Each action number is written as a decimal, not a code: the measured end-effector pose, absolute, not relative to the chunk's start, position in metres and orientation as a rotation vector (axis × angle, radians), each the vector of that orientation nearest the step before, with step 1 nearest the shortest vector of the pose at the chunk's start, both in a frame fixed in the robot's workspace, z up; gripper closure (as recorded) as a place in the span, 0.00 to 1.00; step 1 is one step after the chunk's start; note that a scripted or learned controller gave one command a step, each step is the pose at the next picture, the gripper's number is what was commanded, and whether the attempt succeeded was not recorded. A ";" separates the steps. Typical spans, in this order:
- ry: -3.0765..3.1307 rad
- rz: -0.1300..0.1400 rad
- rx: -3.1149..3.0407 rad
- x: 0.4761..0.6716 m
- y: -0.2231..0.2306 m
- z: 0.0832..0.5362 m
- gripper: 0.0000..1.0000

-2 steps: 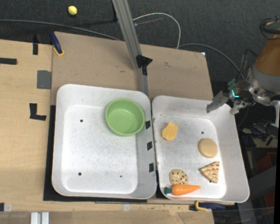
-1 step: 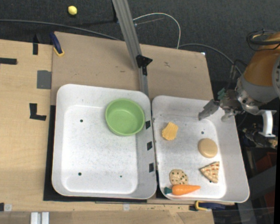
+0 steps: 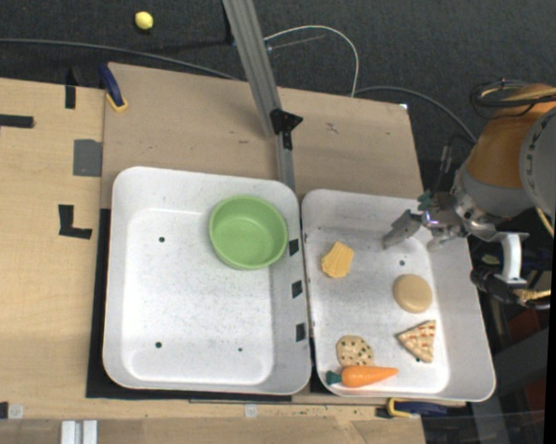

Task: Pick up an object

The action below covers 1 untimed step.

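Nearest us, in the right bin (image 3: 466,369): carrot (image 3: 370,375) along the front wall, cookie (image 3: 353,349) just behind it, pizza slice (image 3: 418,340) to its right. Further back, round bun (image 3: 412,293) and yellow piece (image 3: 337,260). Green bowl (image 3: 248,231) sits in the left bin (image 3: 129,282). Gripper (image 3: 401,230) hangs over the right bin's far end, nothing visibly in it; open or closed, we cannot tell. We judge the pick not yet made: choosing, descending and grasping remain.

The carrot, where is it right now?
The carrot lies in the right bin, at its near edge in the camera view, just below the round cracker and left of the pizza slice.
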State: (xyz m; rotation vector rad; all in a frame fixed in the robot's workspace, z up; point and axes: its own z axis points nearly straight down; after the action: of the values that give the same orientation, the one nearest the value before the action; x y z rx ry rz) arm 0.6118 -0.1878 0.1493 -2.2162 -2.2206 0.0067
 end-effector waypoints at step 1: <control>-2.219 0.007 -2.217 0.604 -0.193 0.099 0.00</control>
State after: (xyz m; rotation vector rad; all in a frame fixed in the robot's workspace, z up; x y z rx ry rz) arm 0.6039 -0.1935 0.0995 -2.2171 -2.2195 0.0069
